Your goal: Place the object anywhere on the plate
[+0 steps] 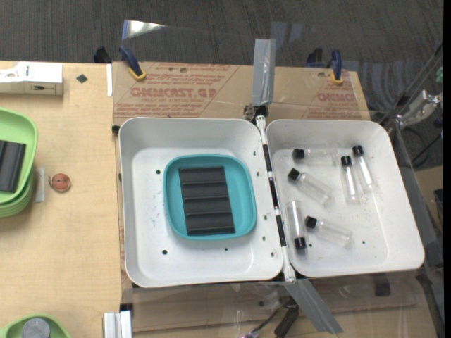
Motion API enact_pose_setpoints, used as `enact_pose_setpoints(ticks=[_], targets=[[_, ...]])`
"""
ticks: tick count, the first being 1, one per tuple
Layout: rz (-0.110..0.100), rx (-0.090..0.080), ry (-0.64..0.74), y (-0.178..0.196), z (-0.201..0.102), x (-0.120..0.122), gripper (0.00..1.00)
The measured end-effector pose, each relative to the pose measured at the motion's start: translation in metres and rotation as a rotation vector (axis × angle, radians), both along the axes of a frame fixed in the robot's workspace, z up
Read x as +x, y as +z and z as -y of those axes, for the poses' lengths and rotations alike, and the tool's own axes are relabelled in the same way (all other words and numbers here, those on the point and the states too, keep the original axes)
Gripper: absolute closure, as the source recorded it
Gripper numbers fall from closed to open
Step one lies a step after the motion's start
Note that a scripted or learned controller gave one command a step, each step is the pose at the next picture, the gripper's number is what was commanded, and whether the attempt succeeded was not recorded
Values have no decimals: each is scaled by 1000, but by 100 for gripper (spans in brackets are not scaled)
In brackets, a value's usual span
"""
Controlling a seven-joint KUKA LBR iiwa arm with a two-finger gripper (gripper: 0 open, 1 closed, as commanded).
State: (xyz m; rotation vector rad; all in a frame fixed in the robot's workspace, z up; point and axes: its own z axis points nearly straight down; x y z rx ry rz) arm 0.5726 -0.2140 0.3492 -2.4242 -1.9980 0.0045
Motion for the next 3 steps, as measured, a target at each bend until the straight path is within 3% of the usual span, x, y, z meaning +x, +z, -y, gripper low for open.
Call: enact_pose_setpoints(ticks=[1, 2, 3], targets=[[-2, 1, -75, -80, -27, -31, 0], [-1, 3, -97, -217, -4, -96, 0], [1, 0, -148, -103, -28, -94, 0]])
